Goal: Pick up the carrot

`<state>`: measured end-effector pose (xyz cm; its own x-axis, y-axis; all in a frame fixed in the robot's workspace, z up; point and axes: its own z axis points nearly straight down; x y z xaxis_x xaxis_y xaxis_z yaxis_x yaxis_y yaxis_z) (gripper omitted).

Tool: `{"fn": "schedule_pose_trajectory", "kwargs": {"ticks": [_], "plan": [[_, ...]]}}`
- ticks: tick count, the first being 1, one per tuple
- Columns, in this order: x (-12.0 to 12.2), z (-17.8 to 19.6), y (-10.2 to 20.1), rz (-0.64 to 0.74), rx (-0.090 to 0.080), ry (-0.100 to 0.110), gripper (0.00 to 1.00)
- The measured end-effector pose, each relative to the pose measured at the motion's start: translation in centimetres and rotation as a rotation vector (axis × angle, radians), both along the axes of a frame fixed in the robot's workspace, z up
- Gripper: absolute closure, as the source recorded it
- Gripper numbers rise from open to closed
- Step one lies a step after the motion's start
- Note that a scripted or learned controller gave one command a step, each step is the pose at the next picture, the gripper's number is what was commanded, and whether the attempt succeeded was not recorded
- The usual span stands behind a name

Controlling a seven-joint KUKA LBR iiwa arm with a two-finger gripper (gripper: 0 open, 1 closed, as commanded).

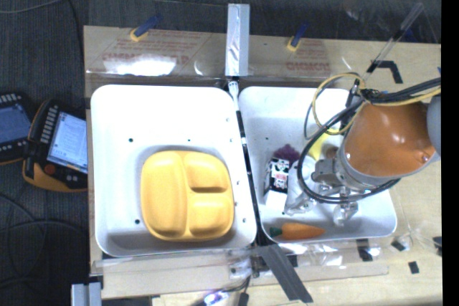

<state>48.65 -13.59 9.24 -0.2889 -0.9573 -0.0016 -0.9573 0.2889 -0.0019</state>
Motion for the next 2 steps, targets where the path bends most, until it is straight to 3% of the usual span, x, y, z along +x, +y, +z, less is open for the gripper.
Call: {"fn": "schedule_pose_trajectory", "kwargs": {"ticks": [1,2], "plan": [[0.2,-0.1,3.1,-0.417,-0.005,-0.013,0.00],[0.8,9.1,8.2,-0.547,0.001,0.000,0.00]]}}
